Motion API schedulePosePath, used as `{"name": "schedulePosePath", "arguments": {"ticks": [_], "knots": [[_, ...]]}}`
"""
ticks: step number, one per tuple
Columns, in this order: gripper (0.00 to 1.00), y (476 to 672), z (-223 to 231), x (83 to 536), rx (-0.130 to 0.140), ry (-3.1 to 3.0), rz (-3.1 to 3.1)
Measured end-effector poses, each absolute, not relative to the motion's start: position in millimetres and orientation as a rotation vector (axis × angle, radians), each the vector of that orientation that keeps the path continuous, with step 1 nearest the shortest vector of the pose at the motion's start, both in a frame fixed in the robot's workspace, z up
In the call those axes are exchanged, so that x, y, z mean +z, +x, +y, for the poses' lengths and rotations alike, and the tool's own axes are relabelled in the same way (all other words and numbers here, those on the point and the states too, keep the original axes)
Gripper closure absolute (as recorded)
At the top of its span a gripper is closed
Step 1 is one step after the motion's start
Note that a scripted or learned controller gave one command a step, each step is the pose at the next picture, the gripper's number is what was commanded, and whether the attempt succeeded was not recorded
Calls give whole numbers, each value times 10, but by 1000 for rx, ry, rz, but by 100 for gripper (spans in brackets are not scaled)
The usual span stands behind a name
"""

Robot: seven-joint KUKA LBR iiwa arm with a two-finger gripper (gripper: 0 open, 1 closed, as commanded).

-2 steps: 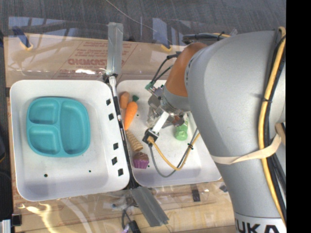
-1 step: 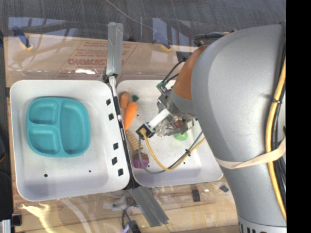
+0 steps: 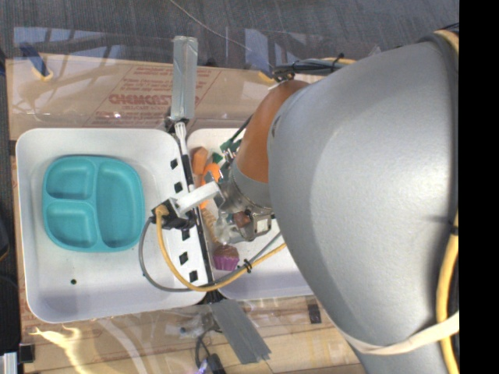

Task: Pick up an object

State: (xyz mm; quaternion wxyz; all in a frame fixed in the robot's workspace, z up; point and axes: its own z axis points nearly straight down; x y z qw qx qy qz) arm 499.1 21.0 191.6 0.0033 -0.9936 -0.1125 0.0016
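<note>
Starting at the left, the left bin (image 3: pixel 31 209) is lying on the bench (image 3: pixel 101 92), and a teal divided plate (image 3: pixel 93 202) is sitting flat in the bin's upper half, well apart from me. A tiny dark speck (image 3: pixel 73 281) is resting on the white floor below the plate, near the bin's lower left corner. Moving right, a yellow cable (image 3: pixel 161 265) is looping over the left bin's right side and crossing the rim where the two bins are meeting. A grey strip of tape (image 3: pixel 185 72) is running up from that rim across the bench. Over in the right bin (image 3: pixel 265 285), an orange object (image 3: pixel 201 162) is lying near the upper left corner, just beside the shared rim. A small purple object (image 3: pixel 226 257) is sitting lower down, also close to that rim. I am holding my gripper (image 3: pixel 236 220) down inside this bin, between the two things: the orange one is lying just above it and the purple one just below. My own wrist is hiding the end of the gripper, so I cannot tell whether it is standing wide, narrow, or closed on anything. My orange band (image 3: pixel 261 142) is showing above the wrist, and my grey arm (image 3: pixel 374 193) is covering the bin's right part.
</note>
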Motion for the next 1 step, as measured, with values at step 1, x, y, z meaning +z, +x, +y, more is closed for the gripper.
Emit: {"name": "schedulePosePath", "arguments": {"ticks": [1], "knots": [[100, 4772, 853, 1903, 9, -3119, -340]]}}
